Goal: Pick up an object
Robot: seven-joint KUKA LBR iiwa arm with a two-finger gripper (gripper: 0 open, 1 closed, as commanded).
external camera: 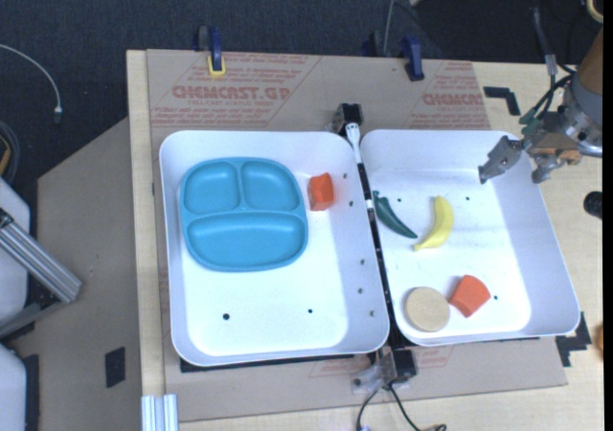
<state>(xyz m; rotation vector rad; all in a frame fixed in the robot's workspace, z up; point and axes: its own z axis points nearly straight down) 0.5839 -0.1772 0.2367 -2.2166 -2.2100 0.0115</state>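
Gripper hangs open over the right bin at its two o'clock corner, nothing between the fingers; banana lies mid-bin, blue divided plate sits in the left bin.

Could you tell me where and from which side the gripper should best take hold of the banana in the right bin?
Probably at the middle of the banana, coming straight down from above. It lies flat on the right bin floor, curved and running at a slant, so the fingers should close across its narrow width. The green pepper lies close on its left, so the banana's right side gives more room. The gripper hangs above the bin's far right.
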